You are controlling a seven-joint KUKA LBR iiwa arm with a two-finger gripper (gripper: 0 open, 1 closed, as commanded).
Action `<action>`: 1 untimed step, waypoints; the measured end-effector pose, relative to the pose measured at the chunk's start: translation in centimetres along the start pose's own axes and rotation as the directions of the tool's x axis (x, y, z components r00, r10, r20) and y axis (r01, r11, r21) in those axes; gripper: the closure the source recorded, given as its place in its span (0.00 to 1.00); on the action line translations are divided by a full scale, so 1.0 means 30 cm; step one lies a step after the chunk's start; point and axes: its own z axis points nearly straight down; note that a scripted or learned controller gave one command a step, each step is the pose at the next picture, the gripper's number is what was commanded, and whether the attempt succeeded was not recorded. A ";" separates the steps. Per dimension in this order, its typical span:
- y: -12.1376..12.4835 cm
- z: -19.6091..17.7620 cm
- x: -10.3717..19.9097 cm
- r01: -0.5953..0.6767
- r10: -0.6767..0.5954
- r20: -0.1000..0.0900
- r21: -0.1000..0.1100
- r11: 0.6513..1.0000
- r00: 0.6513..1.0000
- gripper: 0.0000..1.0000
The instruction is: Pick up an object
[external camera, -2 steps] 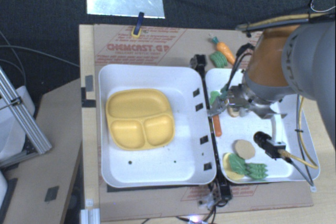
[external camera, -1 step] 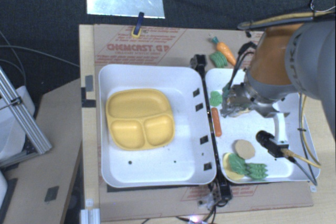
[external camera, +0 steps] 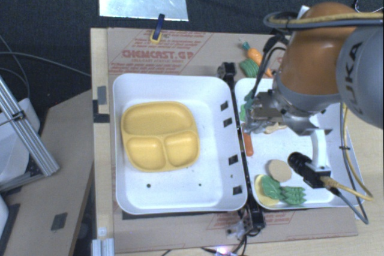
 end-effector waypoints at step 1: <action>0.023 -0.315 0.052 -0.004 0.004 0.002 -0.002 1.000 1.000 1.00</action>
